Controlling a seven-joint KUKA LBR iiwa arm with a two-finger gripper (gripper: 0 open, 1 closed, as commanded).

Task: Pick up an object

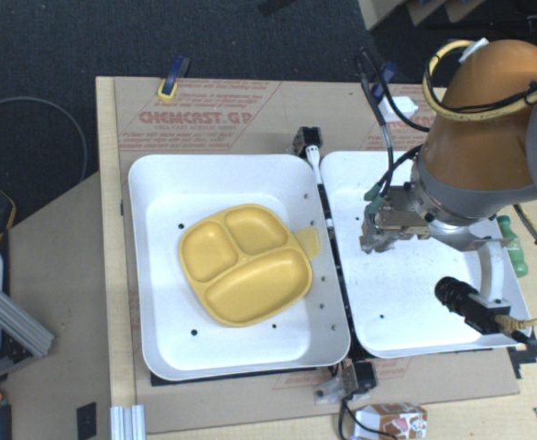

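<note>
Nothing has been picked up yet, as far as the view shows: no object sits in the tool (pixel 376 234) or hangs from it, so I judge the task to be at its start, with the whole grasp and lift left to do.

The tool points down over the bin (pixel 415 337) on the arm's side. It is close to that bin's wall, the one that meets the neighbouring bin. Below and around the tool there is only bare white floor with a few dark specks. I cannot tell whether it touches the floor or hangs just above it. Nor can I tell whether the tool is released or clenched, because its tip is small and dark against the wrist.

Behind the tool, under the arm (pixel 488 108) at the bin's outer edge, a green thing (pixel 513 250) peeks out. It is mostly hidden and I cannot say what it is.

Ahead of the tool, across the two touching walls, lies the second bin (pixel 158 191). In its middle is a yellow plate (pixel 246 264) with three compartments, lying flat and right way up, well apart from the tool. It is the plainest thing to go for, and reaching it would call for a move across the walls. Its broad, shallow shape looks awkward to pinch anywhere but the rim.

Farthest out, the brown surface (pixel 213 117) carries both bins.
</note>
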